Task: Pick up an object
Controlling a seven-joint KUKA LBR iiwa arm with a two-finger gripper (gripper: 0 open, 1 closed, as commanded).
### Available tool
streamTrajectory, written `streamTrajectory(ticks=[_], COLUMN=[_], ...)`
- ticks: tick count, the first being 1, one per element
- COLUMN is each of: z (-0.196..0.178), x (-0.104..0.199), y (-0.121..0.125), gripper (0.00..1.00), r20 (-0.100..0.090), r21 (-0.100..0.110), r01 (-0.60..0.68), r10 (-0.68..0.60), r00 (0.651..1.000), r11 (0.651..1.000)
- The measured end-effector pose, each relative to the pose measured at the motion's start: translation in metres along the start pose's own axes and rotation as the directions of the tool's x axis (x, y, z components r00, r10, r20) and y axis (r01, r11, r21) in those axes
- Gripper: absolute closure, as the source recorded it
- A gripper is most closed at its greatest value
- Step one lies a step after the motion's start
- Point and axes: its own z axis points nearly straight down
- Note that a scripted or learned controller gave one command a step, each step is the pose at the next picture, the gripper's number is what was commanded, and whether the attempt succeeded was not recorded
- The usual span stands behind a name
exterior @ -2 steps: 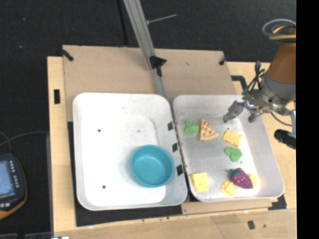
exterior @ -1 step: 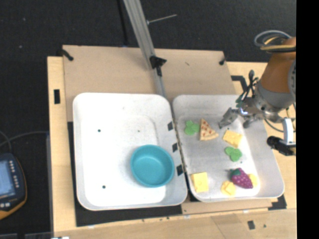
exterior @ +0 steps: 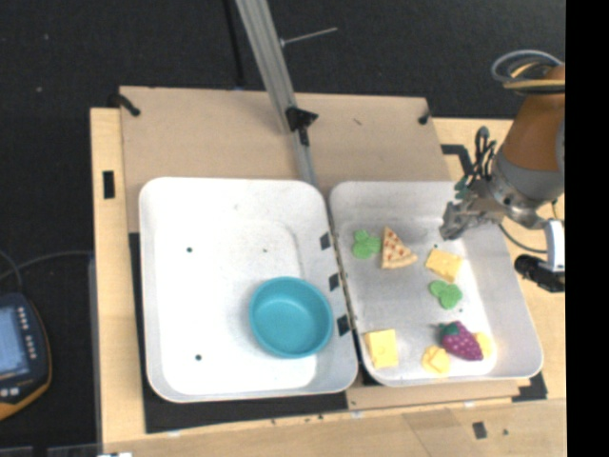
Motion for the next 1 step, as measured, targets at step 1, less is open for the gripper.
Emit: streamTrajectory(ticks=[1], z=[-0.0542], x=[-0.0058], y=[0.0112], gripper=[1.0], r20=[-0.001], r21=[-0.003], r01=[0.005], r10=[-0.005], r00=[1.0], r11=[1.0])
